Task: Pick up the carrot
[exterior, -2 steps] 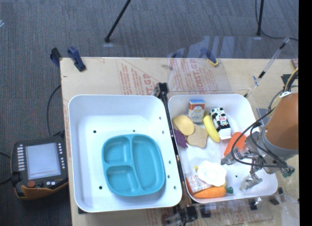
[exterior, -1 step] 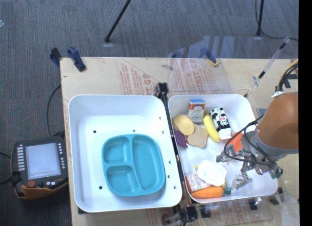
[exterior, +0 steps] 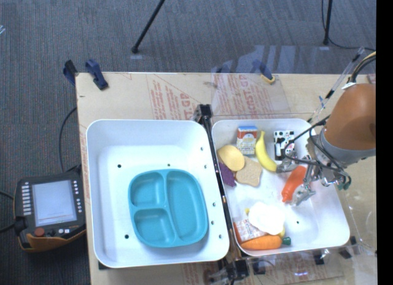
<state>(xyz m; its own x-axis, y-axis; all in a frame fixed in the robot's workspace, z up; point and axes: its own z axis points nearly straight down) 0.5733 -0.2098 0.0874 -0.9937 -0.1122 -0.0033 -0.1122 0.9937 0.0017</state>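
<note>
Nearest lie the near rims of the two bins, the left bin and the right bin touching side by side on a cardboard sheet whose red print is too faint to read. Far left, off the bench, a pendant shows a pale screen with no legible text. In the left bin sits a teal plate with three compartments, nothing in them. The right bin holds, at its far side, a yellow lump over a purple piece, a bread slice, a red-and-white carton whose label cannot be read, and a banana just right of the carton. Nearer, a white lump lies partly on a printed packet, writing illegible. The carrot, orange with a green tip, lies along the near wall, touching the packet. Further right, an orange-red stick stands tilted at the gripper, which hangs over the bin's right half, well apart from the carrot; whether it is open, closed or gripping the stick cannot be told.
</note>
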